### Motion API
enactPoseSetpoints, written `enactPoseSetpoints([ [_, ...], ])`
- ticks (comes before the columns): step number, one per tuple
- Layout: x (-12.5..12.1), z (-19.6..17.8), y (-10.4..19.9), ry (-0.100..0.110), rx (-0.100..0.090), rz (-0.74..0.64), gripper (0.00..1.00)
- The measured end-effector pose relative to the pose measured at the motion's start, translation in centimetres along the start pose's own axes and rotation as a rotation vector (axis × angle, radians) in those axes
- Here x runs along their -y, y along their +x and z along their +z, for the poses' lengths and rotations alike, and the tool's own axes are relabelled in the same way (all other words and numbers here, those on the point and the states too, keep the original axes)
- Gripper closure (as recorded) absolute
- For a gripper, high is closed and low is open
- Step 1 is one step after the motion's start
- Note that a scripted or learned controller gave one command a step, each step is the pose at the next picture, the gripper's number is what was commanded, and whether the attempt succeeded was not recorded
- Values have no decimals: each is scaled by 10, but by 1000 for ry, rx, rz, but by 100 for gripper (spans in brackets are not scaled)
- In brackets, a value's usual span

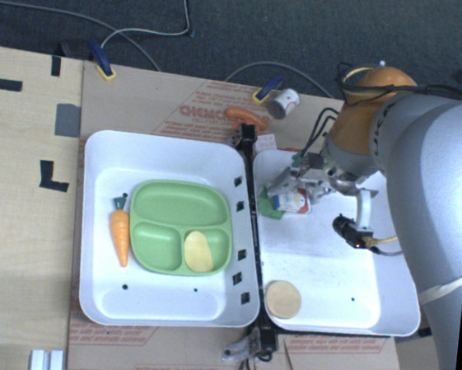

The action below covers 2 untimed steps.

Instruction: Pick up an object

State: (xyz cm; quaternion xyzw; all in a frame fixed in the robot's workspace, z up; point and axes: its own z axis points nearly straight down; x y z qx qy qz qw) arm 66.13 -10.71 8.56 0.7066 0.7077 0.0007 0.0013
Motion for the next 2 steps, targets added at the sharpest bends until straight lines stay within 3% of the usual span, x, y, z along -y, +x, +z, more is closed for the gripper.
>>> enactPoseSetpoints([
  [1, 5, 0, 7, 1, 2, 1, 0],
  [2, 5, -9, 8, 3, 2, 0, 100],
])
